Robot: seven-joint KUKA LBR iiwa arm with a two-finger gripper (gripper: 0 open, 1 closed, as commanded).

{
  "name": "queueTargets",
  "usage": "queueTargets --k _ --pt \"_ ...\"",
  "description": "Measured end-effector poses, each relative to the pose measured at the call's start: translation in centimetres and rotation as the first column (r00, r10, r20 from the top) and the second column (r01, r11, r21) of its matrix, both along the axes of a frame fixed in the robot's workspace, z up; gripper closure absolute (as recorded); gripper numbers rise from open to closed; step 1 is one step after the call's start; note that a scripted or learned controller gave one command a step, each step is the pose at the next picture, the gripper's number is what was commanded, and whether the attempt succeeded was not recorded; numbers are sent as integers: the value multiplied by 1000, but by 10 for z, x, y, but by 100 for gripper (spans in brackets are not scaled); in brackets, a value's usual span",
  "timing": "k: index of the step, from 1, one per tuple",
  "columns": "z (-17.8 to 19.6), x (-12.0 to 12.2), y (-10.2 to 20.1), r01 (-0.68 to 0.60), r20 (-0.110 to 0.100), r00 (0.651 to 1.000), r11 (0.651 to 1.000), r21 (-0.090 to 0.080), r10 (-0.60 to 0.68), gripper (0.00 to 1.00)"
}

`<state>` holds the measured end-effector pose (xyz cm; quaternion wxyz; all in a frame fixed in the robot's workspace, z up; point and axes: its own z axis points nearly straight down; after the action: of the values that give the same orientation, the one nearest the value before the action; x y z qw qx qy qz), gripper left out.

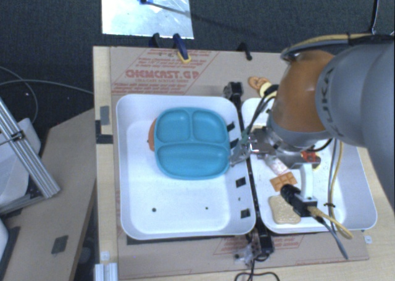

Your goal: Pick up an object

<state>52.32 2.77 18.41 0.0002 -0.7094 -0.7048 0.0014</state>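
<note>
Arm is reaching in over the right bin, its gripper hanging at the divide between the two bins, just beside the blue sectioned plate lying in the left bin. Whether that pincer is gripping anything, I cannot tell. Small food-like pieces, a waffle square and a tan slice, are lying in the right bin.

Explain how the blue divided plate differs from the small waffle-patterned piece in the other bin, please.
The blue plate lies in the left bin; the waffle-patterned piece lies in the right bin. The blue plate is far larger, covering much of its bin's upper half, while the waffle-patterned piece is small. The plate is light blue with three compartments; the piece is orange-brown with a grid surface. Both lie flat, and both sit near the divider between the bins.
</note>
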Motion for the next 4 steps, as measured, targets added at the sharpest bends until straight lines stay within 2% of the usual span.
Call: queueTargets --k 1,2,3,4 --pt "73 30 64 -15 11 1000 1000 4 15 0" --pt "114 83 95 -14 12 1000 1000 4 14 0" --pt "157 41 166 -15 5 1000 1000 5 15 0" --pt "329 18 209 -16 20 1000 1000 11 16 0"
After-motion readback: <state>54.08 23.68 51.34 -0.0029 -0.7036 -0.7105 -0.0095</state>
